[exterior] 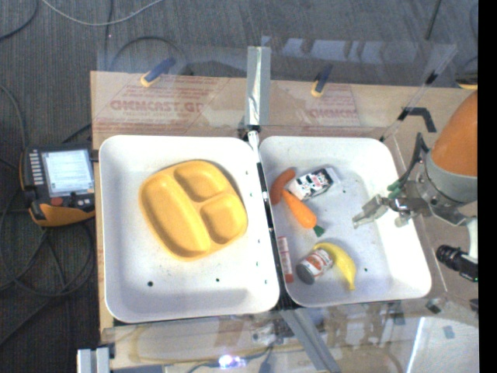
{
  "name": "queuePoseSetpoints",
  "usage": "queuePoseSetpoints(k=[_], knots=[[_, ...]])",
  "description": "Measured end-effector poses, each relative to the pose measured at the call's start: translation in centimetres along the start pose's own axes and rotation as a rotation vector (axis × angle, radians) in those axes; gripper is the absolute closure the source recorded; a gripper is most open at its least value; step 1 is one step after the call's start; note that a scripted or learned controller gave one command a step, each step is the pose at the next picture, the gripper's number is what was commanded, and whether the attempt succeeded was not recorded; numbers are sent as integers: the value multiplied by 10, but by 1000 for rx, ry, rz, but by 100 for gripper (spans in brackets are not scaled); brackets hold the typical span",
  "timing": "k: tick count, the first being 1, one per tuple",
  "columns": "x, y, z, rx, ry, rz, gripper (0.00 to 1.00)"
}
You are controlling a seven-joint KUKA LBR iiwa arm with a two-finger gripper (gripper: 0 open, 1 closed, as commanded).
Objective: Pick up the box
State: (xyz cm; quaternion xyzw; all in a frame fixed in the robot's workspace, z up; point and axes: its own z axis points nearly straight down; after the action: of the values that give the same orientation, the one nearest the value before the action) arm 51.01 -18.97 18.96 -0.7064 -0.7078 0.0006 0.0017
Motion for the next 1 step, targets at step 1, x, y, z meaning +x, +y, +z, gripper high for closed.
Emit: queuePoseSetpoints(k=[1], knots=[[49, -10, 99, -16, -4, 63, 0]])
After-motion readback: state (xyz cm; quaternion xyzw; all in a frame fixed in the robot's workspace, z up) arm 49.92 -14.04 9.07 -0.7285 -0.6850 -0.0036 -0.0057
